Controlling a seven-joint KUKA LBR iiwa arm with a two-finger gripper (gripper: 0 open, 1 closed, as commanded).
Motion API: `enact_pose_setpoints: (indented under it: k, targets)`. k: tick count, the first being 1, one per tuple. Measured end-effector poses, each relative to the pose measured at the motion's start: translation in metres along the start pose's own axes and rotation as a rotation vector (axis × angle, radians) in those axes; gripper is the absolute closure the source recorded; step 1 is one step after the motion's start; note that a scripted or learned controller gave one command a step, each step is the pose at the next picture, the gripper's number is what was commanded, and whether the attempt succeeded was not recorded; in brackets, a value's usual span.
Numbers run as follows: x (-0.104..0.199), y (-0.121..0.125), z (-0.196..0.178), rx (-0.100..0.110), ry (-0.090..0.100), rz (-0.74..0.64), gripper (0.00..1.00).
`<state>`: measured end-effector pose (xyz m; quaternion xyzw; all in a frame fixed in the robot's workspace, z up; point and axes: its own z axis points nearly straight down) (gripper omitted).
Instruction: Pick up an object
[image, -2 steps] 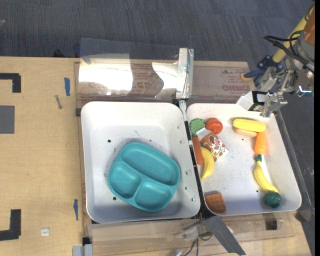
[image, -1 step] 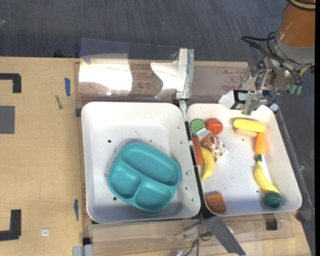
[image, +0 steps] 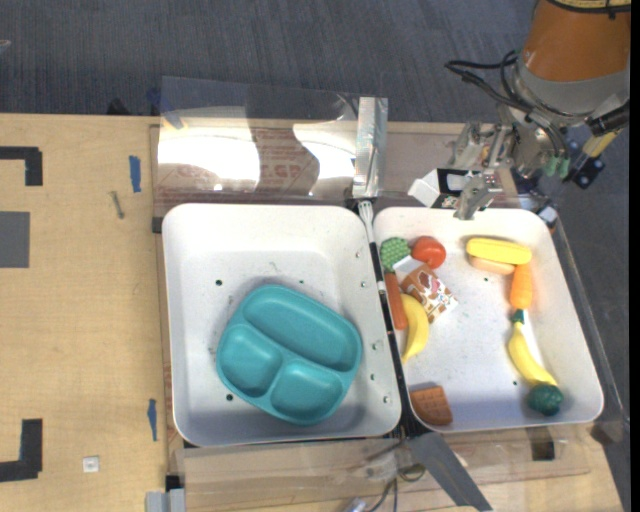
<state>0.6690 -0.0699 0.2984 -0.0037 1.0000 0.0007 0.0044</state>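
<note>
My gripper (image: 472, 200) hangs over the far rim of the right bin (image: 575, 330), above and apart from the objects. In that bin lie a red tomato (image: 429, 250), a green vegetable (image: 393, 250), a yellow and pink piece (image: 497, 252) and an orange carrot (image: 520, 288). There are also a printed snack packet (image: 431, 294), a small banana (image: 415, 333), an orange stick (image: 397, 305) along the left wall, a brown cracker (image: 431, 403), a second banana (image: 527, 358) and a dark green ball (image: 546, 400). Nothing is in the gripper.
The left bin (image: 190, 300) holds a teal divided plate (image: 290, 352). A clear plastic sheet (image: 260, 150) and a metal post (image: 370, 145) stand behind the bins. Cables (image: 480, 75) hang from the arm's wrist. A brown cardboard surface (image: 70, 300) lies to the left.
</note>
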Motion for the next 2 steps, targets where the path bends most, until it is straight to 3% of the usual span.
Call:
enact_pose_setpoints:
  k: [1,2]
  targets:
    - [0.0,-0.002,0.0,0.001,0.0,0.003,0.0]
    - [0.005,-0.044,0.12,0.002,0.016,0.184,0.0]
